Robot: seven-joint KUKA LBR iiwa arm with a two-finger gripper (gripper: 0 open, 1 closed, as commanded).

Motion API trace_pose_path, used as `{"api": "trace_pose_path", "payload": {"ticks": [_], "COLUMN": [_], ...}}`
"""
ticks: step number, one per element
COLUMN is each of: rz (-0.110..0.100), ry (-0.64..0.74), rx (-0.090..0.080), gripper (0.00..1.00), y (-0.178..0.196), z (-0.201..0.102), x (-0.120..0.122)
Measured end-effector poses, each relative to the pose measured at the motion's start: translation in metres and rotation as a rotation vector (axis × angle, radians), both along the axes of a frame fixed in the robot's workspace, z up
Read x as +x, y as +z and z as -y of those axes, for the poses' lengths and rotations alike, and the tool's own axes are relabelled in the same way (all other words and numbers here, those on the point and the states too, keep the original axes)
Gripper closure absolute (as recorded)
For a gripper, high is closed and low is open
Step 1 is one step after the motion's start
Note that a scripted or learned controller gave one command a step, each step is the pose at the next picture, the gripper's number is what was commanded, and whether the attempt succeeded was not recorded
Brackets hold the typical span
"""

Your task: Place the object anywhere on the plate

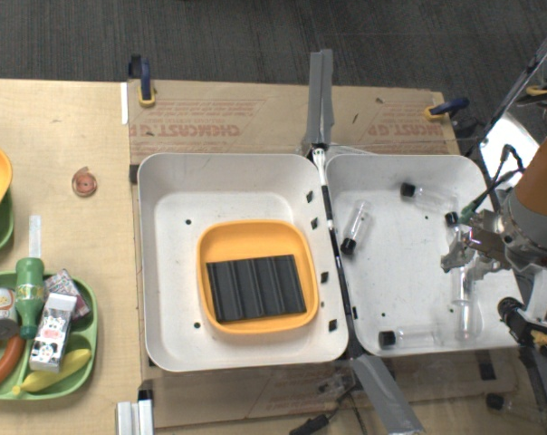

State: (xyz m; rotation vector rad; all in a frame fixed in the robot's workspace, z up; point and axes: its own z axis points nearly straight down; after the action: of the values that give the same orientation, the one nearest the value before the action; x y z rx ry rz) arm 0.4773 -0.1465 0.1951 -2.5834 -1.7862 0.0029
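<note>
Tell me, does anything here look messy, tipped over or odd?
Nothing looks spilled or broken. The clear tubes lie scattered on their sides at different angles in the right bin, while the orange plate in the left bin bears only a dark ribbed block, sitting slightly askew.

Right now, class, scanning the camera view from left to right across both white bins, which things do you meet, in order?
Orange plate carrying the dark ribbed block → black-capped clear tube → short tube with black cap → the tool over the right bin.
</note>
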Motion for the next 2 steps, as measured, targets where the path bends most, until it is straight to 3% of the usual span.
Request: {"api": "trace_pose_path", "payload": {"ticks": [1,2], "rz": [-0.001,-0.001], "ry": [0.241,0.241], "rx": [-0.001,-0.001], "gripper": [1.00,0.00], "y": [0.0762,0.0762], "z": [-0.0089,-0.0089], "x": [0.0705,0.0705]}}
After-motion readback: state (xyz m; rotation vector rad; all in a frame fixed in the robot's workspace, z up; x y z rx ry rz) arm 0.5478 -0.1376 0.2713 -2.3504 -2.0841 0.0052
